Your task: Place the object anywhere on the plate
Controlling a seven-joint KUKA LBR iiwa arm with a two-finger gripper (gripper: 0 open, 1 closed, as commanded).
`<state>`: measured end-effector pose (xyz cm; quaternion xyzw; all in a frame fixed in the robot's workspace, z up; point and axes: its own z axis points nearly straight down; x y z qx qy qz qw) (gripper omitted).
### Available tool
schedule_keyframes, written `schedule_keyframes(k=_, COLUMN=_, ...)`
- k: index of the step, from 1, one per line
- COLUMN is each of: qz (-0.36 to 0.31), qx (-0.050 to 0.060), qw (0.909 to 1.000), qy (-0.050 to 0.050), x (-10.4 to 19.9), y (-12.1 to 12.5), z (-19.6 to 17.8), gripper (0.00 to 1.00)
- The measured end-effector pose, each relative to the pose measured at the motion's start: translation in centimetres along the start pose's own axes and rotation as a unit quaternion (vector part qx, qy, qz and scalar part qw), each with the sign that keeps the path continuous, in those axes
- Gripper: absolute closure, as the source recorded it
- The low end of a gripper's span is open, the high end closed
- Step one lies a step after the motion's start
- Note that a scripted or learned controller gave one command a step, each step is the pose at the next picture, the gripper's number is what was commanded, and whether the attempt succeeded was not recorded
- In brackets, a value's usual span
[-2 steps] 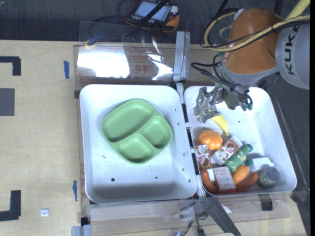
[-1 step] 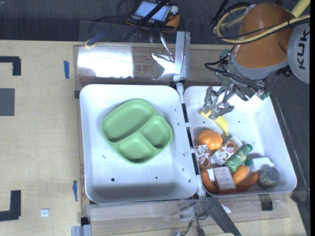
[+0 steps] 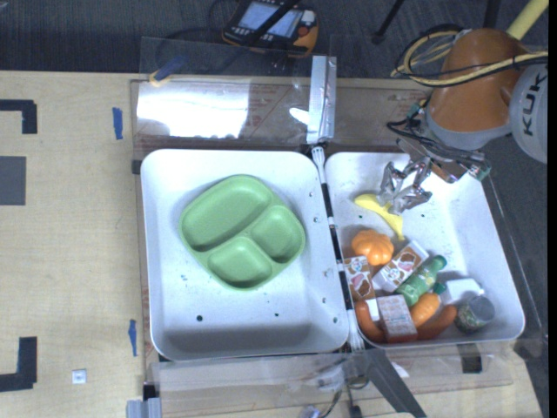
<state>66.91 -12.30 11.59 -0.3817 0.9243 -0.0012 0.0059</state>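
While the green plate [image 3: 244, 231] sits in the middle of the left bin [image 3: 165, 320] with its three compartments bare, the gripper [image 3: 406, 187] hangs over the upper part of the right bin [image 3: 496, 233], just above the top end of a yellow banana [image 3: 379, 211]. Its metal fingers [image 3: 392, 181] point downward and appear slightly spread, with nothing seen between them, so the gripper holds no object at this moment. The arm [image 3: 470, 81], grey with an orange band, reaches in from the right side of the surface [image 3: 61, 233].

The banana lies at a slant near the divider between the two bins, apart from the crowded lower half of the right bin. Below it lie a small orange pumpkin-like toy [image 3: 376, 246], printed snack packets [image 3: 396, 268], a green bottle [image 3: 422, 277], a carrot-like piece [image 3: 426, 307] and a dark round can [image 3: 474, 313], packed closely together.

Judging by this position, the step in hand is likely a grasp on the banana. To do it well, the gripper should descend with the fingers straddling the narrow width of the fruit, not its length, and close near its middle so it does not pivot. Because the curved fruit can roll or slip, a firm close and a straight lift come first, then a move left over the divider to any compartment of the plate.
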Motion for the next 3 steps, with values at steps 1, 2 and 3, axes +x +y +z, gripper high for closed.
schedule_keyframes(k=1, qz=-0.128, qx=-0.002, qw=0.9918, qy=0.000, x=-5.3, y=5.3, z=-7.1, gripper=1.00)
schedule_keyframes(k=2, qz=-0.284, qx=-0.004, qw=0.9588, qy=0.002, x=-1.0, y=7.2, z=-7.0, gripper=1.00)
schedule_keyframes(k=3, qz=-0.431, qx=-0.003, qw=0.9024, qy=0.000, x=-6.3, y=6.6, z=-7.0, gripper=1.00)
